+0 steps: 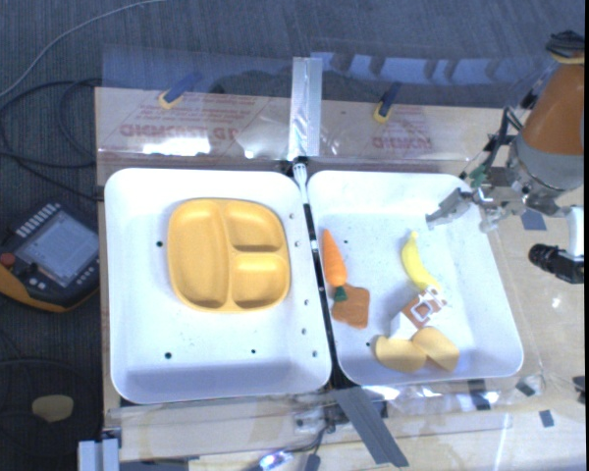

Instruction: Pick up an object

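Arm with its gripper (468, 204) hangs over the right bin (491, 292) at its 1 o'clock rim; cannot tell how the jaws stand. Candidates lie loose for picking: banana (418, 262) centre, carrot (333, 259) at 9 o'clock, yellow pieces (417, 349) at 6 o'clock. Yellow tray (228, 253) occupies the left bin (137, 292).

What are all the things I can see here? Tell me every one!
Bins: 2, white, side by side on the bench.
Divided plate: 1, yellow, in the left bin.
Toy carrot: 1, orange, right bin near the divider.
Flat orange piece: 1, orange, just below the carrot.
Banana: 1, yellow, middle of the right bin.
Small block: 1, white with orange marks, below the banana.
Yellow lumps: 2, pale yellow, front of the right bin.
Handheld controller: 1, black and orange, on the floor at left.
Gripper: 1, grey, over the right bin's far right corner.
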{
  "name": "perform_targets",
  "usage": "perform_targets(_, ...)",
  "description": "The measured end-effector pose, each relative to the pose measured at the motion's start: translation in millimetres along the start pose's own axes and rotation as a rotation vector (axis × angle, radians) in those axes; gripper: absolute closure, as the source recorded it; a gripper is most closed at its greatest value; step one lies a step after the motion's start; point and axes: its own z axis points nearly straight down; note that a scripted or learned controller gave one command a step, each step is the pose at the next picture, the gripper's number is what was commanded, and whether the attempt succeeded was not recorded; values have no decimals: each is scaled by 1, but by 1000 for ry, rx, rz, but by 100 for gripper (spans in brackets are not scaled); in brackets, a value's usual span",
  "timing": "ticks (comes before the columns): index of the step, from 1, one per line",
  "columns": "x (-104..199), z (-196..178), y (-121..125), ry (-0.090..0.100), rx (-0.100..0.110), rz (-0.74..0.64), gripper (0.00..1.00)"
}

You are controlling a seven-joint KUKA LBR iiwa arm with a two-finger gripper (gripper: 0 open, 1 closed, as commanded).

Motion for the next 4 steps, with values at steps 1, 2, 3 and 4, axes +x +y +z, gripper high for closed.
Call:
perform_targets(1, 35, 102, -11, -1, 0, 80, 0)
perform_targets(2, 36, 94, -11, 1, 2, 78, 100)
perform_targets(3, 5, 106, -30, 3, -10, 329, 100)
perform_targets(4, 17, 106, -36, -8, -13, 8, 100)
